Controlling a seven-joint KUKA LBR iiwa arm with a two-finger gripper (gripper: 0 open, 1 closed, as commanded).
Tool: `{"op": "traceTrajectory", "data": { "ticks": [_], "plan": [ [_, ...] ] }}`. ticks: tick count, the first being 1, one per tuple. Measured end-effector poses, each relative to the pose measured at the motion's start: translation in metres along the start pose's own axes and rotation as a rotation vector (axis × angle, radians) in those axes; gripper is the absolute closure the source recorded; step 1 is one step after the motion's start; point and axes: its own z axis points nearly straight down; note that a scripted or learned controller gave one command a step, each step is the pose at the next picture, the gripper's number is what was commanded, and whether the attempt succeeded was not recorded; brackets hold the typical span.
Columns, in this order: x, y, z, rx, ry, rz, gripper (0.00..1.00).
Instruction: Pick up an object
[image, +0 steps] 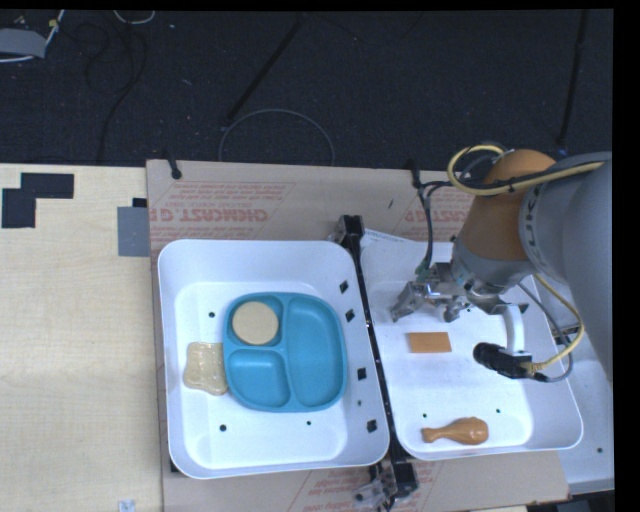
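In the right bin (560, 425) lie a flat brown rectangular piece (429, 343) and a tan drumstick-shaped toy (455, 432) near the front wall. My gripper (428, 306) hangs just behind the brown piece, apart from it. Its two grey fingers are spread and it is open, with nothing between them. The grey arm with its orange band (505, 215) comes in from the right.
The left bin (185, 420) holds a blue divided plate (300, 375) with a round beige biscuit (254, 322) in its back-left compartment. A pale bread-like piece (205, 368) lies left of the plate. A black cable plug (502, 359) hangs over the right bin.
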Motion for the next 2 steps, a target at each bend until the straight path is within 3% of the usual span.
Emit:
{"op": "traceTrajectory", "data": {
  "ticks": [1,2],
  "plan": [
    [0.0,-0.001,0.01,-0.003,-0.001,0.002,0.0],
    [-0.001,-0.001,0.0,-0.003,-0.001,0.005,1.0]
  ]
}}
